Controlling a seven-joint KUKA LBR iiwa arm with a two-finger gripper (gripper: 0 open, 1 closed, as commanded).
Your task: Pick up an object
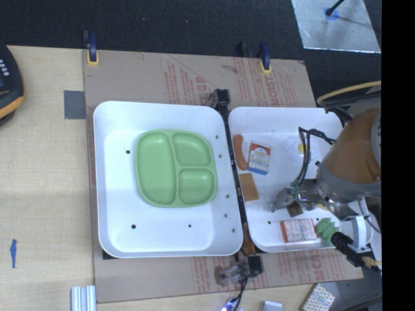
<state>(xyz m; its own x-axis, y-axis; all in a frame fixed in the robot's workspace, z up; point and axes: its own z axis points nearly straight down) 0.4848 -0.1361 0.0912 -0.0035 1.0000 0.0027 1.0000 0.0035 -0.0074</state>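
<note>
2 white bins sit side by side: the left bin (pixel 107 173) holds a green divided plate (pixel 175 168), the right bin (pixel 285 118) a small carton (pixel 259 158), a hot dog (pixel 239 151), a brown card (pixel 248 186) and a flat red-and-white packet (pixel 299 230). The gripper (pixel 290 199) hangs low inside the right bin, the packet just beside it at 5 o'clock; whether it is open, I cannot tell

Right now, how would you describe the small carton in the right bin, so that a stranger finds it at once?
Look in the right bin, upper left part. The small white carton lies beside an orange sausage-shaped item. Its red and blue print sets it apart.
</note>
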